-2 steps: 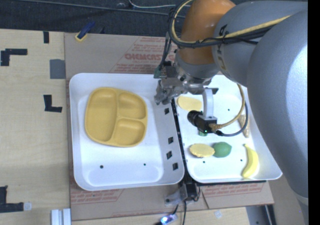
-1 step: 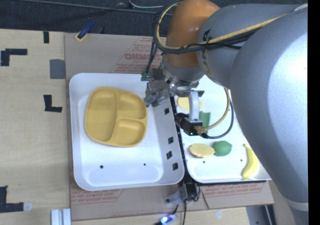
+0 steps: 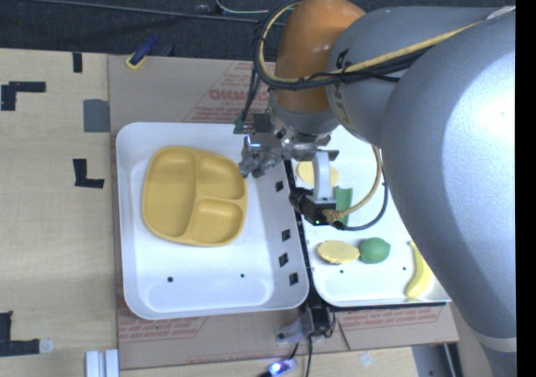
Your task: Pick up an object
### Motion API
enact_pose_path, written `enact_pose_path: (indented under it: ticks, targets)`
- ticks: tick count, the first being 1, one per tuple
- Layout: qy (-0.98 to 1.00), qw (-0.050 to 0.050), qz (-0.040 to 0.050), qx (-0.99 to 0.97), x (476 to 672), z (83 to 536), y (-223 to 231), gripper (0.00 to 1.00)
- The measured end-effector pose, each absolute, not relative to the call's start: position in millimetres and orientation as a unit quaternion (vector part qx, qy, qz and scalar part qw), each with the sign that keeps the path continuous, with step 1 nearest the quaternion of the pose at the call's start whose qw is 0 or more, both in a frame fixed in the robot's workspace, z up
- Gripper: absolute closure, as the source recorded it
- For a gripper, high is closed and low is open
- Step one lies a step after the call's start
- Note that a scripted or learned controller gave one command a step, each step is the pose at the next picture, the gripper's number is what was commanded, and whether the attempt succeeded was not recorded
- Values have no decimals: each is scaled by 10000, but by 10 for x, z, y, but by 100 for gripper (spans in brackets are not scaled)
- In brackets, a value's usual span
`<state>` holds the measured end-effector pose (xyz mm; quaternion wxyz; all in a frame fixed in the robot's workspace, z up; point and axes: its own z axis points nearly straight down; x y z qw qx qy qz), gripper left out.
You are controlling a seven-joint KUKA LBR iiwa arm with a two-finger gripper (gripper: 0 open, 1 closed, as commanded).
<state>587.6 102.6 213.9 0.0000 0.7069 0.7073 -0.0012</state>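
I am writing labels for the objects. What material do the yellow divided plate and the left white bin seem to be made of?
Divided plate: probably moulded plastic, matte to slightly satin; its colour is uniform and its compartment edges are rounded.
Left bin: likely smooth, slightly glossy plastic, with soft reflections and rounded corners.

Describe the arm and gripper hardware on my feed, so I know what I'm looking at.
The arm is a thick, rounded grey shell with a glossy orange band above the wrist. Black and yellow cables loop around that band and along the shell. Below sits a small metallic gripper of grey and black parts, with a black cable curling beneath.
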Motion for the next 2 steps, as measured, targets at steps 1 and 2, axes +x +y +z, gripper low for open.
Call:
enact_pose_path:
  ticks: [1,2]
  targets:
    - [7074,-2,-4,7068,5849,2324,1002,100]
    - [7074,-2,-11,7068,5847,2317,1001,0]
